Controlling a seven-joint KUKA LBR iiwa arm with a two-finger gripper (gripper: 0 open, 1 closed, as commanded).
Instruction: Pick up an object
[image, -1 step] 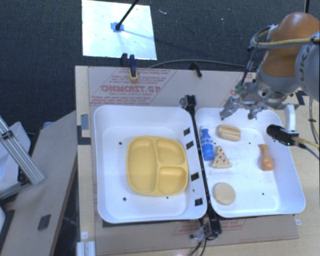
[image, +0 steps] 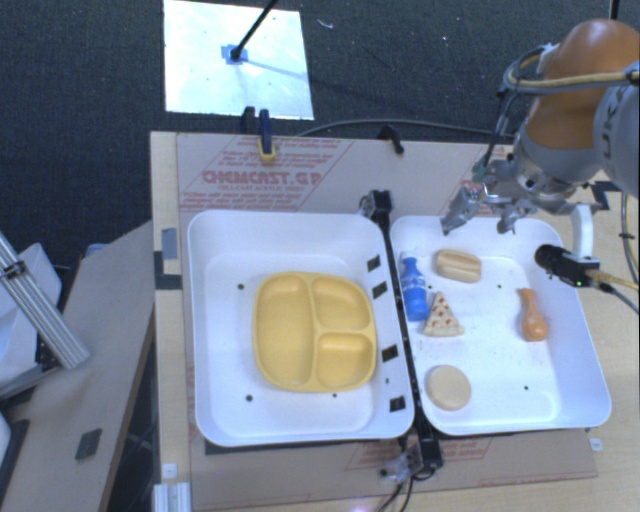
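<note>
My gripper (image: 480, 215) hangs over the back rim of the right bin (image: 570, 395), its two fingers spread apart, open, with nothing between them. Just in front of it and below lies a tan bread roll (image: 458, 265). A blue bottle (image: 412, 288) lies along the bin's left wall. Beside the bottle sits a pizza slice (image: 441, 316). A round beige cookie (image: 448, 386) rests near the front, and an orange drumstick-shaped piece (image: 531, 315) lies on the right side.
The left bin (image: 225, 400) holds a yellow divided plate (image: 313, 330). A black clip-lined divider (image: 392, 320) runs between the bins. A black connector with cable (image: 565, 264) sticks in over the right bin's right rim.
</note>
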